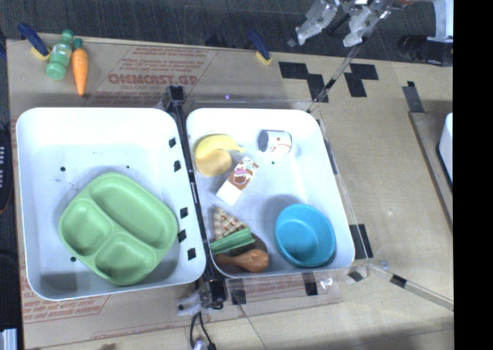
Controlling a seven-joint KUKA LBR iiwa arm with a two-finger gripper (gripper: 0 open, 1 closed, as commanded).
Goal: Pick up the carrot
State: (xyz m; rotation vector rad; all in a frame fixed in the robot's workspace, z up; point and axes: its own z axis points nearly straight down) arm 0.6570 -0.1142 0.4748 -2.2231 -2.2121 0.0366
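The carrot (pixel 80 69) is seen on the tabletop (pixel 385 163) outside both bins, near the upper left corner, lying beside a small green bottle (pixel 58 58) on the printed cardboard sheet just above the left bin (pixel 38 148). The gripper (pixel 333 26) is found well apart from it, at the upper right, above the far edge of the tabletop, with its two pale fingers spread open and nothing between them. The carrot is shaped as a smooth orange cone with a green top, its tip pointing toward the bins. In the left bin a light green divided plate (pixel 118 226) of matte plastic with rounded compartments is held. In the right bin (pixel 327 163) a glossy blue bowl (pixel 305 235), a yellow rounded item (pixel 213 153), a small white carton (pixel 239 178) with a red print, a small grey and white can (pixel 275 141) on its side, a waffle-patterned piece (pixel 226 223), a green strip (pixel 233 243) and a brown drumstick-like item (pixel 246 260) are gathered. Both bins are made of smooth white plastic with shallow walls.
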